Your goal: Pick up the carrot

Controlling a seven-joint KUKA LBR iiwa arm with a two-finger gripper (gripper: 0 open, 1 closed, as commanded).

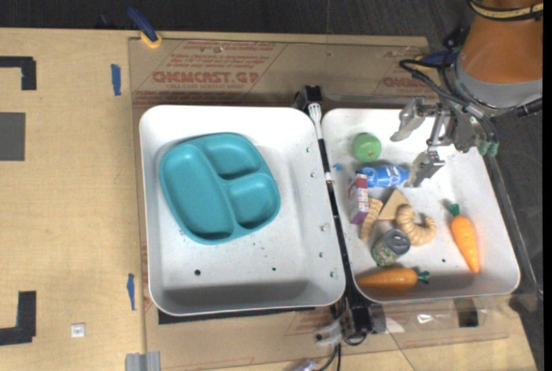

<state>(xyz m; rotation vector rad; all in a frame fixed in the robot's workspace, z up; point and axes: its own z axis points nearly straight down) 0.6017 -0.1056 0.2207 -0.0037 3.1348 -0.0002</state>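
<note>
Two orange carrots lie in the right bin. One carrot lies near the right wall, its green top pointing to the back. The other carrot lies along the front wall with its green top to the right. My gripper hovers over the back half of this bin, just right of the blue bottle. It is open, with nothing between its fingers. It stands well back and to the left of the right-hand carrot.
A green round fruit, a small purple packet, a tan wedge, a curled beige piece and a dark round tin crowd the right bin's middle. The left bin holds a teal divided plate.
</note>
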